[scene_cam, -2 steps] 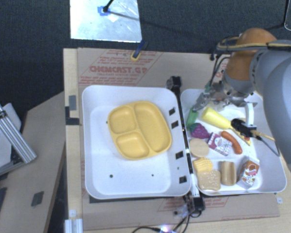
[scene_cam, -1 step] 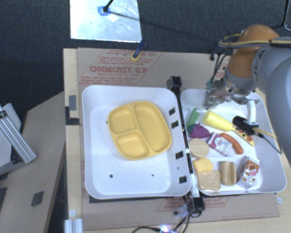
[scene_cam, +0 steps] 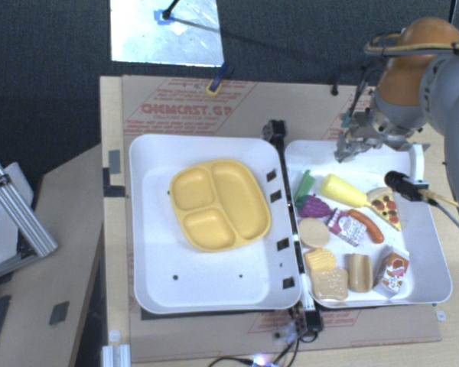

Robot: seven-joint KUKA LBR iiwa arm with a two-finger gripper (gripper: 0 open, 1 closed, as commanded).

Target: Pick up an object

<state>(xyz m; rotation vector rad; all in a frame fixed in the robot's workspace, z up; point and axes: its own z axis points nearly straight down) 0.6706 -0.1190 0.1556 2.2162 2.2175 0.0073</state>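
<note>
Claw over the right bin, nothing picked yet.

I see my claw (scene_cam: 350, 148) hanging above the back edge of the right bin (scene_cam: 436, 274), carrying nothing; whether it is wide or narrow I cannot tell. The grasp is all still to do. The nearest candidate, a smooth yellow corn cob (scene_cam: 343, 190), lies tilted just below the claw, among toy foods; the yellow tray (scene_cam: 218, 203) sits in the left bin (scene_cam: 149, 228).
</note>
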